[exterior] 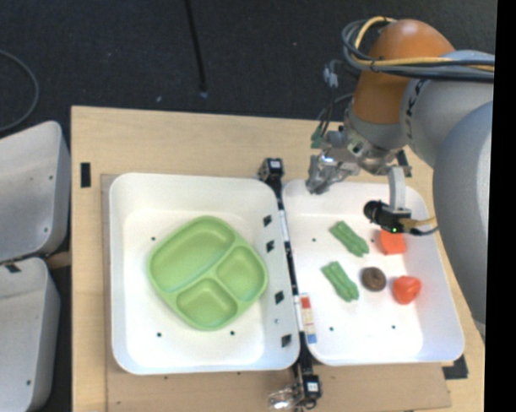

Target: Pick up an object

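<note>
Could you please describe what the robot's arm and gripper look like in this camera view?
The arm has smooth, rounded grey links, with a glossy orange band above the wrist. Yellow and dark cables loop around the top of that band. Below it sits a metallic grey gripper with small mechanical parts and thin wires.

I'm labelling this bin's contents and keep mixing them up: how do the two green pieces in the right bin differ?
The upper green piece lies nearer the bin's far edge and the gripper; the lower green piece lies nearer the camera, just left of the brown round object. The upper one sits slightly further right, towards the orange block. Both are long, bumpy, the same green, similar in size, and slanted the same way, lying flat on the right bin floor.
</note>
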